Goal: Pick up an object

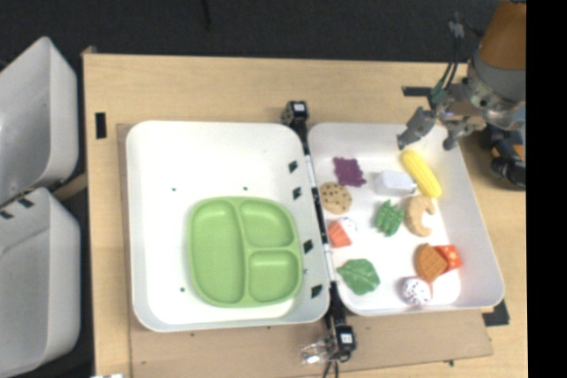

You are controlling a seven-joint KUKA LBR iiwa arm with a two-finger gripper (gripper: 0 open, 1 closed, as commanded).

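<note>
The right bin (469, 217) holds several toy foods: a yellow corn cob (422, 172), a purple piece (348, 170), a cookie (335, 196), a green leafy piece (387, 218), a tan curved piece (419, 215), a red-and-white piece (340, 232), a green leaf (358, 275), an orange-brown piece (431, 261) and a white dotted die (415, 291). My gripper (433, 129) hangs above the bin's far right corner, just beyond the corn cob. Its two grey fingers (412, 130) are spread apart with nothing between them.
The left bin (151, 190) carries a green divided plate (244, 251). A small white block (392, 182) lies beside the corn. Black clips sit on the seam between the bins. The arm's orange band (505, 35) is at the right edge, over the wooden bench.
</note>
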